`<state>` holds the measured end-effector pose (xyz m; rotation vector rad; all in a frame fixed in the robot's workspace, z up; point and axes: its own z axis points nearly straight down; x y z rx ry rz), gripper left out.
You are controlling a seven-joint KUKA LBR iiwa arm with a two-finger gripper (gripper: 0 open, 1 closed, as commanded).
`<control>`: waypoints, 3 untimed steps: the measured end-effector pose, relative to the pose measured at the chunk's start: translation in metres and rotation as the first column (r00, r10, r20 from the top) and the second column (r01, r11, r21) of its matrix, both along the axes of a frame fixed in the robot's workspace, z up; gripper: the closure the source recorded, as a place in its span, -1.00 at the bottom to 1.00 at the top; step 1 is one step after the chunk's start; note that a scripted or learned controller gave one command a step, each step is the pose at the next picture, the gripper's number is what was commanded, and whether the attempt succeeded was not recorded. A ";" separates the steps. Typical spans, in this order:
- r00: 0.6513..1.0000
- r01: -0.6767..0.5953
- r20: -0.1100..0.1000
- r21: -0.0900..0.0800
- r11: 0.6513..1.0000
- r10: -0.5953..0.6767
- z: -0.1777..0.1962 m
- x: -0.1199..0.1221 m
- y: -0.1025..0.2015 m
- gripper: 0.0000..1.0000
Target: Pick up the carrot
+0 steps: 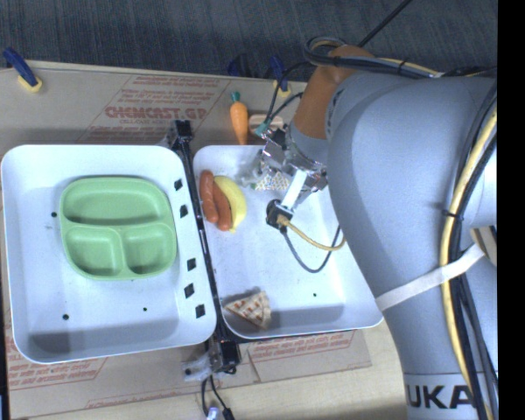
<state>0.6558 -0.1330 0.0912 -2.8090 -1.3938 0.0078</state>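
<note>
Nothing of the pick is looking done yet: the small orange carrot with a green top [238, 119] is lying on the brown cardboard just above the right white bin's [319, 300] upper rim, near the frame's top centre. The two-finger gripper [278, 171] is hovering just right of it, inside the bin; whether its jaws are wide or narrow, I cannot tell. Reaching and grasping are remaining.

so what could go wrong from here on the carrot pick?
1. The carrot lies outside the right bin, just past its far rim on the cardboard; a grasp aimed inside the bin would miss it.
2. The gripper is over the bin's far end near the sausage and yellow fruit, and may close on those instead.
3. The rim sits between gripper and carrot, so a low approach could clip it.
</note>
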 end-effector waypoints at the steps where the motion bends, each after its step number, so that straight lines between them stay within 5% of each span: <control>1: 0.997 0.083 0.006 -0.001 0.997 -0.083 0.150 -0.007 0.036 -1.00; 2: 0.972 0.235 0.004 -0.002 0.972 -0.235 0.284 -0.004 0.019 -1.00; 3: 0.921 0.389 -0.002 -0.003 0.921 -0.389 0.130 -0.028 0.004 -1.00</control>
